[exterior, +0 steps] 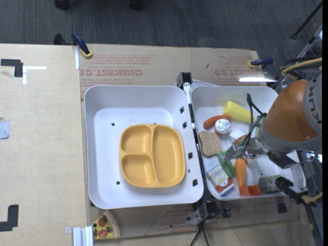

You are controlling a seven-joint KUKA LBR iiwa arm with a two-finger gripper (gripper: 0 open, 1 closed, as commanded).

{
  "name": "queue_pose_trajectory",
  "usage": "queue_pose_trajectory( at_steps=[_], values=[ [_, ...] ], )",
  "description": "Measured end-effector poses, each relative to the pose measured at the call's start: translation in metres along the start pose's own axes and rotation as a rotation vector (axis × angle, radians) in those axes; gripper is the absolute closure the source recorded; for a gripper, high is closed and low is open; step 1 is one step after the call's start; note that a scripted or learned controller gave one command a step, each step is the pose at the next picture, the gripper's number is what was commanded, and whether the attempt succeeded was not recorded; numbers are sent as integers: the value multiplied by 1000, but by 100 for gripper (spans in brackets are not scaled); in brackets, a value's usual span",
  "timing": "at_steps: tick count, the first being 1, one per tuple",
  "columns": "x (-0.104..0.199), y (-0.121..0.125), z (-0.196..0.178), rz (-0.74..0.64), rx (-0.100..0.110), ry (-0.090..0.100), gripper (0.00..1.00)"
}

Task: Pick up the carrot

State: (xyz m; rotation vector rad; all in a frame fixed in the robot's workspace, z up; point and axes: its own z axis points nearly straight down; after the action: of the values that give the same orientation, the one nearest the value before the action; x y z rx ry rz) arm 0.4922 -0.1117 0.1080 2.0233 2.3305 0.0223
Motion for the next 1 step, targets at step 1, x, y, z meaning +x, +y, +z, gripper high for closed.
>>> queue_pose_trajectory(
  at_steps=[1],
  values=[
    [-3, 2, -10, 4, -4, -5, 100]
  ],
)
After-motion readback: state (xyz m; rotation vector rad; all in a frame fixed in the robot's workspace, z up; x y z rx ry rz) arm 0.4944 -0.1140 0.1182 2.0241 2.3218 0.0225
